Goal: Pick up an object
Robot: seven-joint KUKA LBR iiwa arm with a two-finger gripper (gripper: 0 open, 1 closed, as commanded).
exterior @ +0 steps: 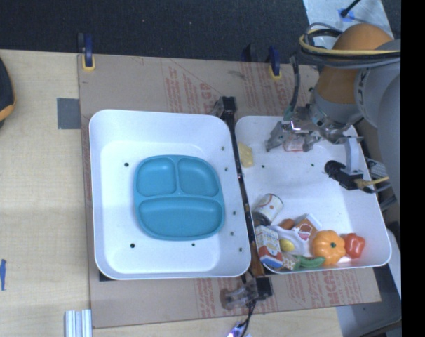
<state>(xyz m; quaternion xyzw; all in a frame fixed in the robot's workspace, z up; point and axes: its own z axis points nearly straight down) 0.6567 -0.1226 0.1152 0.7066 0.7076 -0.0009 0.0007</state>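
Near heap: about six small things crowd the right bin [367, 209]'s near corner, among them one orange pumpkin [327, 245], one red pepper [354, 244], a green piece [307, 262] and a small cup [270, 205]
Left bin [107, 188]: one blue divided plate [179, 196], three compartments
Between the bins: one pale yellow piece [247, 156] by the right bin's left wall
Far end: gripper [291, 137] low over the right bin's far part, well apart from the heap; whether its fingers are apart or together cannot be told
Surroundings: two blue clamps [88, 50] on the cardboard's far edge
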